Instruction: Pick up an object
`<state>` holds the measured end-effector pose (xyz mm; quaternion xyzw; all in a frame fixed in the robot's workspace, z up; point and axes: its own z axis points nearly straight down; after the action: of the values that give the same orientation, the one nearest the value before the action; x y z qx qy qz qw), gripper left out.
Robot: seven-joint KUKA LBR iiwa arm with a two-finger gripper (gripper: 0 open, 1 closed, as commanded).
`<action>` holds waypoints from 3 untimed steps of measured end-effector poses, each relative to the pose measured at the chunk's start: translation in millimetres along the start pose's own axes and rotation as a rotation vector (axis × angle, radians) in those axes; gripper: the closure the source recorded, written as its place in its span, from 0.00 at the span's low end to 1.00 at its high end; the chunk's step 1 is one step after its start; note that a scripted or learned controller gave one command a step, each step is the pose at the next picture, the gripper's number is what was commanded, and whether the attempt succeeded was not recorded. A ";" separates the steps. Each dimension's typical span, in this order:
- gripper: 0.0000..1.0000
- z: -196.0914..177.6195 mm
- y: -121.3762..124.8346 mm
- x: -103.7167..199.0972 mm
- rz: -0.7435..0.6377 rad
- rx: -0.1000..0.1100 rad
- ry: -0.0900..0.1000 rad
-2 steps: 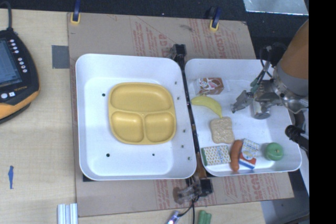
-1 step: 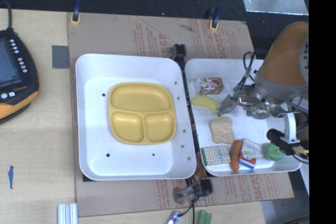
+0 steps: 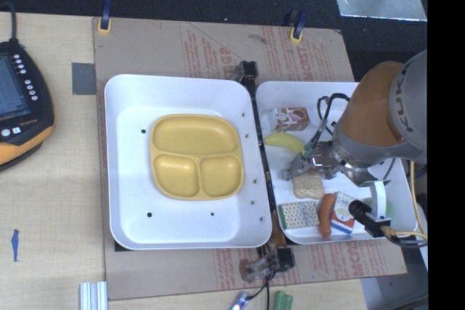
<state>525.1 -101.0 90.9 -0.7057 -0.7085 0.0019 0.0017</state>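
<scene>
right bin (image 3: 270, 94) crowded: banana (image 3: 283, 142), cracker (image 3: 308, 186), hotdog (image 3: 326, 214) packed close; left bin's (image 3: 116, 156) margins around yellow tray (image 3: 196, 155) lie open.

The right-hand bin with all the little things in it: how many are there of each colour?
Going by what shows around the arm in the right bin:
Yellow: 1, the banana
Brown: 1, the small packet
Tan: 1, the bread slice
Green-patterned: 1, the flat card
Orange-red: 1, the sausage
Total: 5; the arm may hide more.
</scene>
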 end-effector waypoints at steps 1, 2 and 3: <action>0.00 -0.8 2.5 -2.7 0.001 -0.004 -0.001; 1.00 -10.9 2.4 -3.8 0.001 -0.003 -0.004; 1.00 -101.5 39.0 68.6 0.000 -0.003 0.002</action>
<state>564.4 -32.2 192.2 -0.7058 -0.7084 0.0002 0.0012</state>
